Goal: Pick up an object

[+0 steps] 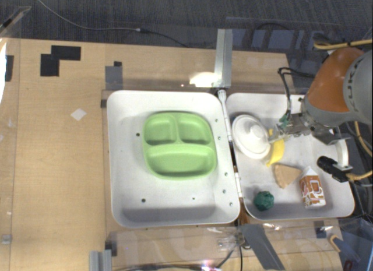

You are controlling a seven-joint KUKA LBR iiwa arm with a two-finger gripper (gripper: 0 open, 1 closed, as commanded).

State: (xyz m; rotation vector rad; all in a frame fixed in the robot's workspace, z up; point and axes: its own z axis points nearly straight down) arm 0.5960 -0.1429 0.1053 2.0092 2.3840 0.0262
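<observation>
The right bin [344, 206] holds several things. A white round bowl [251, 136] lies at its left side. A yellow banana-like piece [276, 151] rests just right of the bowl. Below it are a tan wedge [287, 175], a dark green ball [264, 200] and a small white and orange carton [312, 187]. My gripper [284, 126] reaches in from the right and sits low over the top end of the yellow piece, next to the bowl's right rim. Whether it touches either one is unclear.
The left bin [125, 200] holds a green divided plate [178, 144]. A metal divider post [224, 60] stands behind the two bins. The grey arm with its orange band [329, 89] covers the right bin's far right corner. Black cables [335, 168] hang by the right wall.
</observation>
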